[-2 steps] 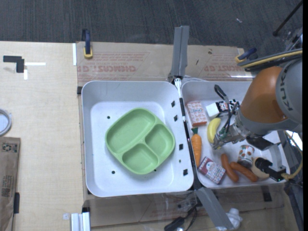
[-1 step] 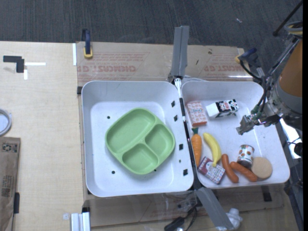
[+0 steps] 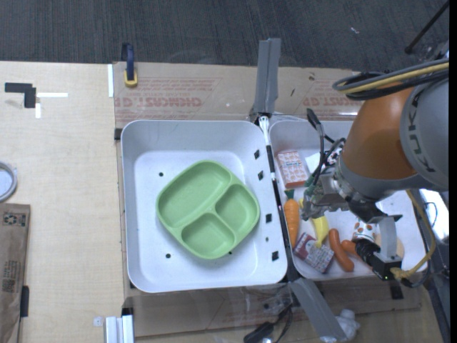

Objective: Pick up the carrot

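carrot (image 3: 292, 221): lying lengthwise in the right bin (image 3: 300, 128), tight against its left wall
hand (image 3: 312, 204): parked just right of the carrot; grip state can't be told, wrist is in the way
neighbours: a banana (image 3: 320, 229) and a snack packet (image 3: 314, 253) are crowded in close
risk: probably a finger gets jammed on the wall, or the banana gets grabbed instead

Pale green divided plate (image 3: 208, 209) in white left bin (image 3: 132, 213). Right bin (image 3: 303, 263) white too. Orange carrot (image 3: 292, 221), small yellow piece (image 3: 320, 229), orange-red sausages (image 3: 340, 249), red-and-white patterned carton (image 3: 292, 167), dark red packet (image 3: 313, 253). Arm (image 3: 389, 145) orange and grey. Bench (image 3: 61, 170) light wood.
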{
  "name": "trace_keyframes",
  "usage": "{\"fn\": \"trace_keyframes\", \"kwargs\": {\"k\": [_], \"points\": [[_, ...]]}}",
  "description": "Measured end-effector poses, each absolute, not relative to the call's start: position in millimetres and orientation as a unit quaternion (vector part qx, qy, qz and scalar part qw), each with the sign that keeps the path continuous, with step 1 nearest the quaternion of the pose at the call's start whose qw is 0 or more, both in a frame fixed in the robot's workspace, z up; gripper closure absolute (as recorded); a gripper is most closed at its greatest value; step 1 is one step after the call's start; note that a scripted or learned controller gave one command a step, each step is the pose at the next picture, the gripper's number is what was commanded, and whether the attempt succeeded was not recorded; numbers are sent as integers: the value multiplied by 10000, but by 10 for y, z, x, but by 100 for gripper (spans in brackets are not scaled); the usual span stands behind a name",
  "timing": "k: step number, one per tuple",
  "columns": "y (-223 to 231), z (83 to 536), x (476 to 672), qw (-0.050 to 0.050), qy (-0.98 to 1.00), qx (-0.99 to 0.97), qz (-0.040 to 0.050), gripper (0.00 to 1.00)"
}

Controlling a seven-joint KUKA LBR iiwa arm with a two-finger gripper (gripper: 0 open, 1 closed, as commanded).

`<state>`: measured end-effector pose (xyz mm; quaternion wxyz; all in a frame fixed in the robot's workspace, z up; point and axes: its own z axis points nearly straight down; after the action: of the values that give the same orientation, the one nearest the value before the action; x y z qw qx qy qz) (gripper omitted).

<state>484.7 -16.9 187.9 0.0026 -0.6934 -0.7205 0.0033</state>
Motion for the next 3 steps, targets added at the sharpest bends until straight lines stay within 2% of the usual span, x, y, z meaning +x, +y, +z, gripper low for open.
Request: {"fn": "trace_keyframes", "kwargs": {"k": [1, 2, 3], "points": [[351, 1873, 5094, 16, -6075, -7943, 48, 100], [428, 3514, 5047, -4, -5583, -8296, 49, 100], [223, 2154, 4775, 18, -5975, -8018, 48, 100]]}}
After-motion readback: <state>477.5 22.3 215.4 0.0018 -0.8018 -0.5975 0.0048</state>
